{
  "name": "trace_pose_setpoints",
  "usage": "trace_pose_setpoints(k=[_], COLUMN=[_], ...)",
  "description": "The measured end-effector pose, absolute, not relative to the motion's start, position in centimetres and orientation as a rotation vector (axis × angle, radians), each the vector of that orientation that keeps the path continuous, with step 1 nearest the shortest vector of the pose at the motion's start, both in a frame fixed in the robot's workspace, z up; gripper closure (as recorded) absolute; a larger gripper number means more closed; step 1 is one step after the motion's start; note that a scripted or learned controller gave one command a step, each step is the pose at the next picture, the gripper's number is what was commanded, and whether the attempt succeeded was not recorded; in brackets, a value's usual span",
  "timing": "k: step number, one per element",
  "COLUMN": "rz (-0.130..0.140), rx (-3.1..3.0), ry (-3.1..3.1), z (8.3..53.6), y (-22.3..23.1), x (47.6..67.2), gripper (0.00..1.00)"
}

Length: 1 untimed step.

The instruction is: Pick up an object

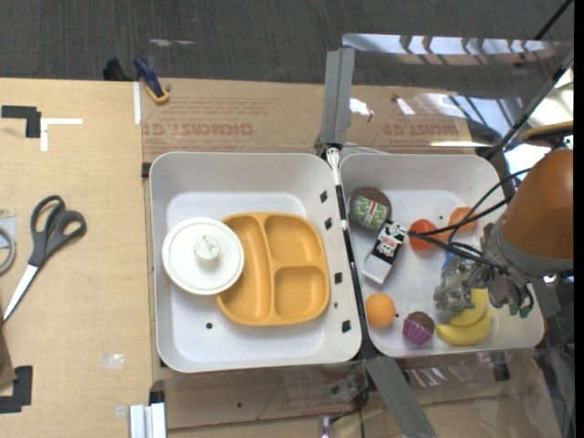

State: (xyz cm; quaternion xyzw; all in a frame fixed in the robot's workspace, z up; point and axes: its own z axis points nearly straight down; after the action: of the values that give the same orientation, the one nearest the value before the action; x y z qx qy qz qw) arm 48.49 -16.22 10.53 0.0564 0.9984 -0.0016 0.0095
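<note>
Pincer (461, 292), its state unclear, hangs over the curved yellow banana (467, 325) in the right bin (429, 173).

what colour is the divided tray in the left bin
Yellow-orange, seen plainly in the camera view: the divided tray, partly under a white lid.

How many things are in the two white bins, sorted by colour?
Yellow: 2, the divided plate and the banana
White: 2, the round lid and the small carton
Orange or red: 3, the orange, the tomato and another fruit
Green: 1, the can
Purple: 1, the cupcake
Total: 9
</note>
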Motion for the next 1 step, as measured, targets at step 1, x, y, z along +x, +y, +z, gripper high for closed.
trace_pose_setpoints(k=[1], rz=[-0.005], rx=[0.177], ry=[3.118], z=[10.52], y=[-16.21], x=[48.49], gripper=[0.00])
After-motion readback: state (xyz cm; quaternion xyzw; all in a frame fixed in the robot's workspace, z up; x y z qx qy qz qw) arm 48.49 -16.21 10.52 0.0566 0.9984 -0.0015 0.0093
